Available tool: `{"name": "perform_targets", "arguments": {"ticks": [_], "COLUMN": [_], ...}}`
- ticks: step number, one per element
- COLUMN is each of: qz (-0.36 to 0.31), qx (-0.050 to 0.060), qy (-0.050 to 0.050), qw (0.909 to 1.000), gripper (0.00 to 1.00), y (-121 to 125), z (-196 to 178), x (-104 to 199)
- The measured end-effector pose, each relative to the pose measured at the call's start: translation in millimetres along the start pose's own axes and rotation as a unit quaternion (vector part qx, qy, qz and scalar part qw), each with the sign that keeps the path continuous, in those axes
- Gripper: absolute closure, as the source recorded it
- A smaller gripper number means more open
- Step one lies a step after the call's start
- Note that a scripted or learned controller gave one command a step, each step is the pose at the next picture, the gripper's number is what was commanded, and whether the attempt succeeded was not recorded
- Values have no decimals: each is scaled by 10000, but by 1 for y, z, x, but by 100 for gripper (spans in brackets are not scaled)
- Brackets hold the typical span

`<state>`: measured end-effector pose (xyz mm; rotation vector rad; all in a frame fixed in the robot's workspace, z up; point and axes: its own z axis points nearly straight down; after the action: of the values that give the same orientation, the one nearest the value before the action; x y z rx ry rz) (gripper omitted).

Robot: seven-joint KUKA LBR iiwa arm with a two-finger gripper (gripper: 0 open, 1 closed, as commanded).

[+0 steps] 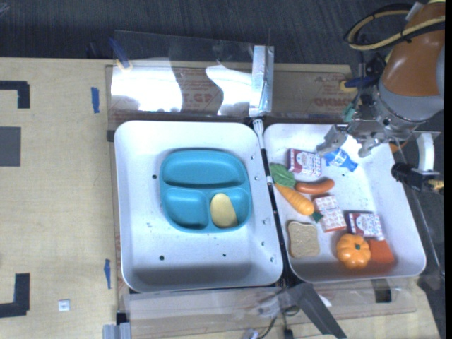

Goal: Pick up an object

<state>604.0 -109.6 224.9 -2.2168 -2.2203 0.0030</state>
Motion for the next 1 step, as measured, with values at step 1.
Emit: {"name": "perform_targets", "arguments": {"ticks": [1], "qz": [-1186], "qx": [-38], "qy": [-12], "qw": [9929], "gripper": [0], "y": [16], "z": [138], "x": [-12]}}
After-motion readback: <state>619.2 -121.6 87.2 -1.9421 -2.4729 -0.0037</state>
